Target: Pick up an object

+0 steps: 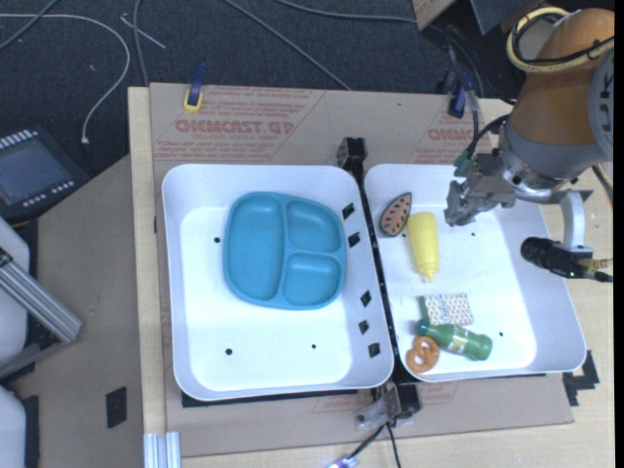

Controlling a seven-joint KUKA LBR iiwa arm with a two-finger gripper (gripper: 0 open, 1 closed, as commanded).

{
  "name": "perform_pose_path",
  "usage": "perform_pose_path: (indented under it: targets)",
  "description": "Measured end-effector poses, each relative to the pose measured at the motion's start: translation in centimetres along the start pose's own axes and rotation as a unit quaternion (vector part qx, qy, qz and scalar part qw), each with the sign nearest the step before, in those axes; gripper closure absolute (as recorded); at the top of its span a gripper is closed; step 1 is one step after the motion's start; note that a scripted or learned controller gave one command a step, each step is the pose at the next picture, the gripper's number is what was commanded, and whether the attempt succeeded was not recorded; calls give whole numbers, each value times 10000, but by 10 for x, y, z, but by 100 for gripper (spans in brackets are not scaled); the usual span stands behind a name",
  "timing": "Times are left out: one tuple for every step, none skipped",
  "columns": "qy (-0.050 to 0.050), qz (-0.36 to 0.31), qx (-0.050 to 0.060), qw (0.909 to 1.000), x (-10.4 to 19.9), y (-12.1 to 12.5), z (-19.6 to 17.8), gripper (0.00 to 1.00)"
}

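Camera view: yellow bottle (423, 244) lies in the right bin (546, 310), upper-left part, just beside a watermelon slice (395, 214). Gripper (462, 208) hangs near its upper right, nothing between the fingers that I see; can't tell whether they're spread or closed. I'd shift left, line the fingers across the bottle's narrow width, then drop straight down, clear of the slice. Count in that bin: one yellow bottle, one slice, one patterned packet (448, 308), one green bottle (461, 339), one pretzel (423, 355). Left bin (195, 339): one blue tray (285, 250).
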State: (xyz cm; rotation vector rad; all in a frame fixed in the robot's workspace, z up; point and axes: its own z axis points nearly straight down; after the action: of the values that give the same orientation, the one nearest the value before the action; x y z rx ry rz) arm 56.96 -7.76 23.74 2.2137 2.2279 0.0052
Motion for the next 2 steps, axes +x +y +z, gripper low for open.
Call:
perform_pose_path:
  targets:
    - [-3, 1, -4, 10000, 46, 33, 0, 100]
    - [1, 0, 8, 10000, 101, 55, 13, 100]
